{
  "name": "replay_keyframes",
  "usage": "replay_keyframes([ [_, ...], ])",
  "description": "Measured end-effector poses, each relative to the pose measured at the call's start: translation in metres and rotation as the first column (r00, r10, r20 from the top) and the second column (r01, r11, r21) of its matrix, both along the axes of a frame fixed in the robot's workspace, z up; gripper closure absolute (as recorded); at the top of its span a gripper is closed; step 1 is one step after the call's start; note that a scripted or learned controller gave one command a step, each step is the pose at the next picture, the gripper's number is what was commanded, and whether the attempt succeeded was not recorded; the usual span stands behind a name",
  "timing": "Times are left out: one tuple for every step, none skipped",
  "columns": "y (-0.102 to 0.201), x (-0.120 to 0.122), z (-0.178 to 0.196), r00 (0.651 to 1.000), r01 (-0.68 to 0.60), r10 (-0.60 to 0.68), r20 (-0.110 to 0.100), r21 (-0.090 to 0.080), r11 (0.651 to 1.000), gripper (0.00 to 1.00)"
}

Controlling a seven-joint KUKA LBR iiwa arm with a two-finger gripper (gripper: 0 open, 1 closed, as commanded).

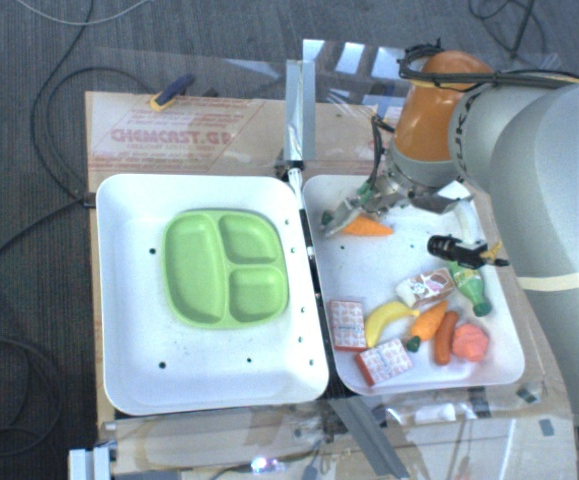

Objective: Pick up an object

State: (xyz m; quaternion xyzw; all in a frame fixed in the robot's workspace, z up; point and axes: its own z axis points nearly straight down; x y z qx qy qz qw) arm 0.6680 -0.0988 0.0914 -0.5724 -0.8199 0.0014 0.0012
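Left bin (119, 298) holds a green divided tray (226, 268). Right bin (369, 258): end effector (361, 206) low at far-left corner; can't tell its grip. Orange wedge (366, 227) just beside it on the near side, long axis left-right. Near-right corner: cards, banana (389, 318), carrot, sausage, etc.

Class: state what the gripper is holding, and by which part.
It cannot be told: the gripper is low in the right bin, right by the orange wedge; no grasp shows.

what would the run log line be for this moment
arm: over right bin far corner | gripper: beside orange wedge, grip unclear | green divided tray: left bin
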Motion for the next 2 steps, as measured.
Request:
replay_keyframes([
  [0.000, 0.000, 0.007, 1.000, 0.002, -0.002, -0.001, 0.001, 1.000, 1.00],
  [0.073, 0.001, 0.110, 0.991, 0.136, -0.136, -0.001, -0.001, 0.991, 1.00],
])
